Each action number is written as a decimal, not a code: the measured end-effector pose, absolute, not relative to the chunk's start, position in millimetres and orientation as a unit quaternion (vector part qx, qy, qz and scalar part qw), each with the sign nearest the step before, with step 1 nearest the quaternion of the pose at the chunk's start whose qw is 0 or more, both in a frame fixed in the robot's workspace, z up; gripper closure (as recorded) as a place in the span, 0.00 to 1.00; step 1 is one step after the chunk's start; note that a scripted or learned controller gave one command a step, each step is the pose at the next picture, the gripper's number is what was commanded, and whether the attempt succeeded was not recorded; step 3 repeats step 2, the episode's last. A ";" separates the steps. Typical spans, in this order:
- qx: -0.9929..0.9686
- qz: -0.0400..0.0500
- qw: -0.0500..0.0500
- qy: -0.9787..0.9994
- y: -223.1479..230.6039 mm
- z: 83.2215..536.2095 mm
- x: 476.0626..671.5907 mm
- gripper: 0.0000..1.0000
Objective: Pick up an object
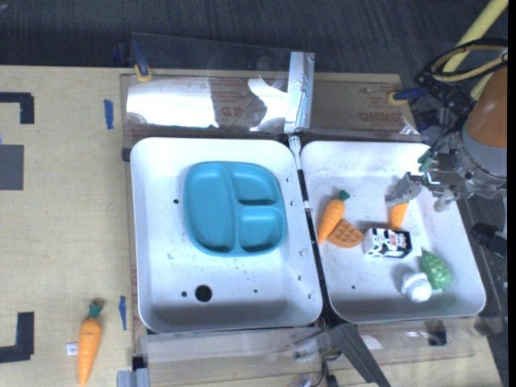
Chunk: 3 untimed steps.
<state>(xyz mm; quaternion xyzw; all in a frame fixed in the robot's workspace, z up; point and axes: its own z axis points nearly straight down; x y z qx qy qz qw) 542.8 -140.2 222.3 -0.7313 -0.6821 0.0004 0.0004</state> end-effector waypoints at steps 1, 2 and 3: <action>-0.773 0.003 0.004 -0.634 -186.9 120.9 558.1 0.00; -0.708 -0.001 -0.001 -0.706 -185.3 86.1 556.0 0.00; -0.708 -0.001 -0.001 -0.706 -185.3 86.1 556.0 0.00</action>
